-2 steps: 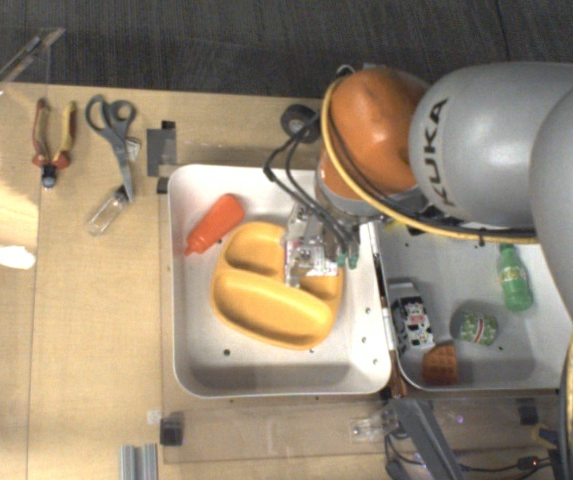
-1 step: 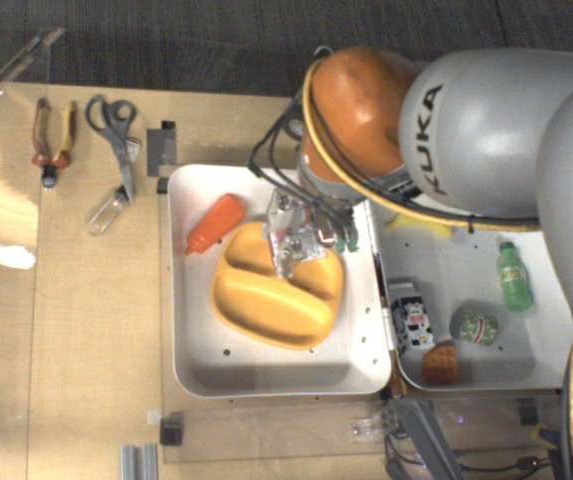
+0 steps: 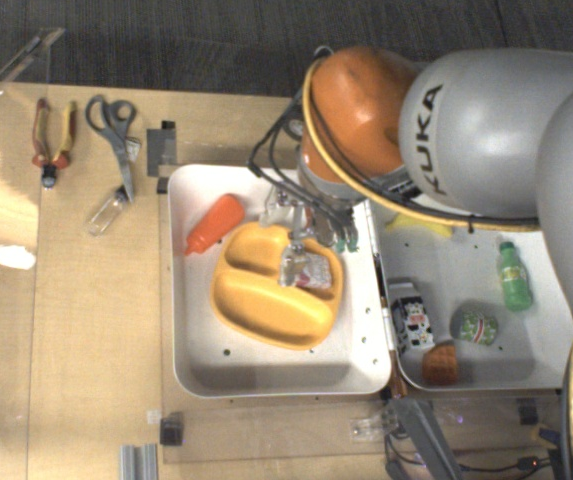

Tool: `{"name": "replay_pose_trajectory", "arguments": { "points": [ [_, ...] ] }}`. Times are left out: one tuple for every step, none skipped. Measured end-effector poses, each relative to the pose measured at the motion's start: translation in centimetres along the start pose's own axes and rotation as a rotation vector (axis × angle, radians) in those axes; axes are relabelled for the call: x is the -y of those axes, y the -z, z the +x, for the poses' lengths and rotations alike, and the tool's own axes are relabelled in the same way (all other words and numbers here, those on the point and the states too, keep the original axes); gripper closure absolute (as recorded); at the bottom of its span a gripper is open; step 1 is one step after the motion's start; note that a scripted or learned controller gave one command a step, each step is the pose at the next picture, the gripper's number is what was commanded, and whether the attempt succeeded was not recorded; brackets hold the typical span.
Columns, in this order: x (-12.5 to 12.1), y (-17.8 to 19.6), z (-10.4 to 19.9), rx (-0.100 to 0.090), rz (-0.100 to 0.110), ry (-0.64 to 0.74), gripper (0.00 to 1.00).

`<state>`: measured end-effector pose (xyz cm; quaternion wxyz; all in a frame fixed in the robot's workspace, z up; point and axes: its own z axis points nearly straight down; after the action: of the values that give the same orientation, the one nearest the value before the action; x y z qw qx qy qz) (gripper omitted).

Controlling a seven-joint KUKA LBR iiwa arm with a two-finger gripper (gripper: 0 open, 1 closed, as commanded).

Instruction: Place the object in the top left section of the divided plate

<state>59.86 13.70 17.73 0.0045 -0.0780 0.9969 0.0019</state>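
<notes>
The hand point(image 3: 296, 253) is seen low over the yellow divided plate point(image 3: 271, 308), which lies in the left white bin point(image 3: 191, 358). A small shiny packet point(image 3: 311, 271) with some red on it is seen right under the hand, in the plate's upper right part. It cannot be told whether the hand is clenched or let go, because the view there is blurred. The packet is likely the thing to be moved, though this is not sure. It is judged to be light, thin and crinkly, so it may slip. It is best taken across its middle. An orange carrot toy point(image 3: 214, 224) lies beside the plate.
</notes>
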Motion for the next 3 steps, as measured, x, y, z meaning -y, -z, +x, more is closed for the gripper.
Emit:
{"name": "replay_pose_trajectory", "arguments": {
  "points": [
    [-0.2, 1.3, -0.3, 0.01, -0.003, -0.001, 1.0],
    [2.2, 0.3, 0.9, 0.002, 0.001, 0.305, 1.0],
    [3.0, 10.0, 5.6, 0.004, 0.002, 0.388, 1.0]
  ]
}}
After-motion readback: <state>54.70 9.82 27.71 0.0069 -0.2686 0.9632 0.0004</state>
